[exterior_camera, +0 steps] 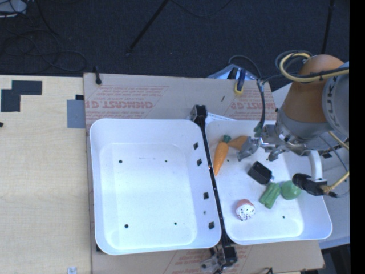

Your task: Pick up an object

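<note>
My gripper (262,152) hangs over the upper middle of the right bin (311,233), open, with nothing between its fingers. Just below it lies a small black block (260,172). An orange carrot (220,155) lies to its left against the divider, and a second orange piece (238,141) with a green tip sits beside the left finger. Lower down are a green object (270,194), a rounder green piece (290,190) next to it, and a pink-and-white spotted die (245,211).
The left bin (114,131) stands beside the right one, with a black divider rail (206,170) between them. A black connector and cable (311,185) hang off the arm at the right. The arm's orange band (311,96) rises above the bin's far right corner.
</note>
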`<act>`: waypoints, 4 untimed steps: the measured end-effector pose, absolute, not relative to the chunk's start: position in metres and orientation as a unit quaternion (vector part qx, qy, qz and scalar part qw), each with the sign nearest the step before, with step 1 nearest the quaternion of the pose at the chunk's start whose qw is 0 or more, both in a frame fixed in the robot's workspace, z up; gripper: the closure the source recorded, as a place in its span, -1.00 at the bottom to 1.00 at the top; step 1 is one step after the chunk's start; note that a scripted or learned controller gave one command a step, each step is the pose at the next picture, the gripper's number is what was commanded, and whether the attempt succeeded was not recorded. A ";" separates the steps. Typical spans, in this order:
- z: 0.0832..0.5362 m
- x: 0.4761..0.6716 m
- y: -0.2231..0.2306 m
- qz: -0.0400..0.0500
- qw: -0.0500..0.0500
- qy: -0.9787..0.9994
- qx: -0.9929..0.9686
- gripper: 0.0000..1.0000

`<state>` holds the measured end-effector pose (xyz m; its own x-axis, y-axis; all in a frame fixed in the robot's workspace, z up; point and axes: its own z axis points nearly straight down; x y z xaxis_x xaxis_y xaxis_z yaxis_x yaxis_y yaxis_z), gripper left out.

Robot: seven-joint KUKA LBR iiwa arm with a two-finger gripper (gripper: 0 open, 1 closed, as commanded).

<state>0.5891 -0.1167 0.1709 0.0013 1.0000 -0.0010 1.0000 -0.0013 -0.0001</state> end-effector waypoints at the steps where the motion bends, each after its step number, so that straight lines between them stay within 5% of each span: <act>1: 0.149 0.553 -0.160 -0.002 -0.003 0.706 0.708 -1.00; 2: 0.120 0.611 -0.212 0.000 0.002 0.707 0.707 -1.00; 3: 0.120 0.539 -0.212 -0.001 -0.004 0.707 0.707 -1.00; 4: 0.130 0.541 -0.215 -0.001 -0.002 0.705 0.709 1.00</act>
<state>0.5407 -0.2151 0.1298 0.0060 1.0000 0.0017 1.0000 -0.0060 -0.0039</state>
